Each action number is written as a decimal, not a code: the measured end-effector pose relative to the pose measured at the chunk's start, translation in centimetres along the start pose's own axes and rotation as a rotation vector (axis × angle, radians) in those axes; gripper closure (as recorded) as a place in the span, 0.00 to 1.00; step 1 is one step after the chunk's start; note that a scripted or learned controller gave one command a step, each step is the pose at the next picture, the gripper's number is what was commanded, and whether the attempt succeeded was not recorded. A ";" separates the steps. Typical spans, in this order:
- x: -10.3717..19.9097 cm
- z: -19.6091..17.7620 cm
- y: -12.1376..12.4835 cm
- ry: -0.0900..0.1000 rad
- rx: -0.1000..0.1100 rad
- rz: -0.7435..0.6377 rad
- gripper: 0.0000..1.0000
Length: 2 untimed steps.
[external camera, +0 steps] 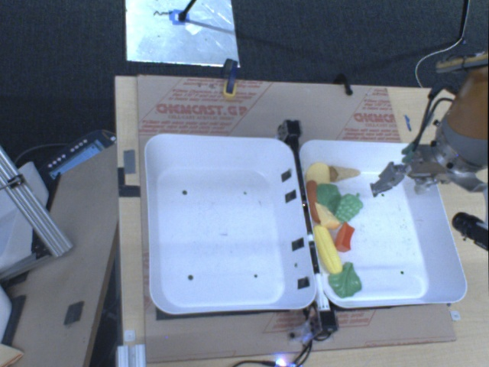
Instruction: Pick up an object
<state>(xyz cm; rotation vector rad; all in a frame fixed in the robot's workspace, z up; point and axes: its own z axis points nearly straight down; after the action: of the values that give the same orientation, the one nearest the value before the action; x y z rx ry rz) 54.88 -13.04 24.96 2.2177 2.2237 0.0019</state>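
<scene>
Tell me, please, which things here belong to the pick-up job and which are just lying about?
Belonging to the job:
gripper, over the right bin
toy foods piled along that bin's left side: yellow corn, green leafy pieces, red piece

Just lying about:
left bin
yellow clamp
metal sheet

There are two white bins, side by side. In the right one I count three green toys, two yellow pieces, one red piece, one cone.
</scene>
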 end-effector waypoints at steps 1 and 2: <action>5.5 3.7 3.2 0.001 0.001 -0.006 0.00; 8.1 6.7 2.3 0.001 0.004 -0.004 0.00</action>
<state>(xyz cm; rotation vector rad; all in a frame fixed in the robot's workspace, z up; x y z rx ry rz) 57.15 -4.90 18.29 2.2155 2.2307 -0.0007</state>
